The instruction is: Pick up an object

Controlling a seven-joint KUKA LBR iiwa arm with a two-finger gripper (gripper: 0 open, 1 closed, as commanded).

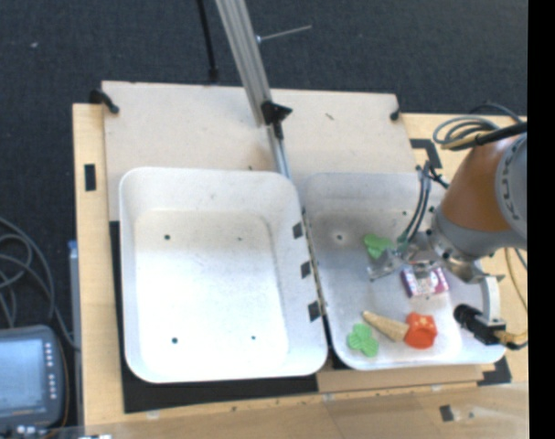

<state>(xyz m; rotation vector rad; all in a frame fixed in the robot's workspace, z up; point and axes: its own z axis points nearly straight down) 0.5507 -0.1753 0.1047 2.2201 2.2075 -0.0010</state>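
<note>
My gripper [396,262] hangs low in the right bin [350,204], reaching in from the right under the orange band of the arm. A small green piece [377,243] lies right at its tips. Touching or apart, I cannot tell. A purple and white item [424,282] sits just right of the gripper, under the wrist. Nearer the front edge lie a tan cone [382,326], an orange-red object [421,330] and a green clover-shaped piece [362,339].
The left bin [140,199] stands beside the right one, with small clips along the shared rim. A slanted metal pole [250,62] rises from the back of the bench. Cables hang at the right by the arm.
</note>
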